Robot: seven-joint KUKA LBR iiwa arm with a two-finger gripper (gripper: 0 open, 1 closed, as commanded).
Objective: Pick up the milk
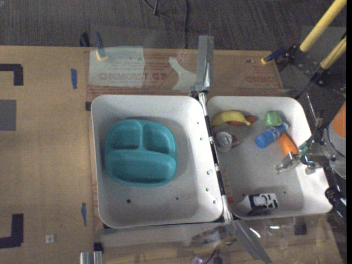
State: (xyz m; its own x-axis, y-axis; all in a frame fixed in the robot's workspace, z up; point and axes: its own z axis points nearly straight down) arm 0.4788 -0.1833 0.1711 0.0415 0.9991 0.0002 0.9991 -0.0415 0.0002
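Reaching stage: the approach is in hand; nothing is lifted, and the milk lies untouched.
Milk: the small dark-and-white carton (263, 201) lies on its side at about 6 o'clock in the right bin (297, 110), close to the near wall and well apart from the other items.
Pincer: the pincer (291, 161) sits at roughly 3 o'clock in the right bin, low over the floor near the right wall; whether its jaws are parted or closed I cannot tell, and nothing is seen between them.
Arm: the arm (336, 142) comes in from 3 o'clock, its orange band at the frame edge.
Neighbours: a carrot (287, 143) and blue bottle (269, 137) lie just at 11 o'clock of the pincer; a banana (231, 117), green cup (273, 118) and can (223, 140) sit toward 12 and 9 o'clock.
Left bin: the left bin (110, 202) holds a teal divided plate (141, 152).
Next move: judged from this, the pincer must travel toward 7 o'clock, centre over the carton, align across its narrow side, descend and close.
Risk: the carton lies near the wall, so a finger may strike the rim.
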